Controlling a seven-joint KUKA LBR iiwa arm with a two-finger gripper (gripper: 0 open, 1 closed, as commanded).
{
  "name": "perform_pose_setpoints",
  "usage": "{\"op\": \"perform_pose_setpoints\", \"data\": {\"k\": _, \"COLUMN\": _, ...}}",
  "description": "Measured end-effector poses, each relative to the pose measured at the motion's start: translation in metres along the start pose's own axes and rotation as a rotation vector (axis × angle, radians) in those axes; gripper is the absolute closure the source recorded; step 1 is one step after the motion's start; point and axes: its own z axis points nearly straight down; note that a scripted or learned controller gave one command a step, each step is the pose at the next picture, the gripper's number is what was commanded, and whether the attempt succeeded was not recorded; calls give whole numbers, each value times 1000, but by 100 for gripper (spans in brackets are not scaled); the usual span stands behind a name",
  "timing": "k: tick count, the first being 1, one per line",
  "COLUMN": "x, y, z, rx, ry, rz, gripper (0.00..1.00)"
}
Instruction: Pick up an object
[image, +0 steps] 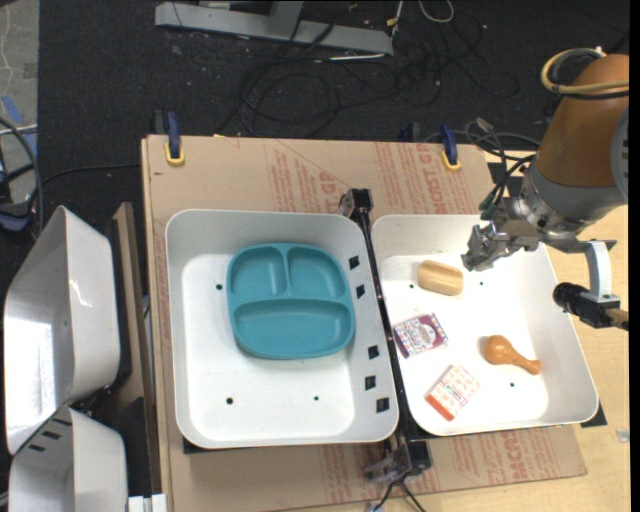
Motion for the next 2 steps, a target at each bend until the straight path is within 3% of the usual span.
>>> {"op": "perform_pose_setpoints", "data": {"k": 2, "x": 110, "y": -24, "z": 21, "rx": 3, "ry": 1, "rz": -2, "gripper": 100}}
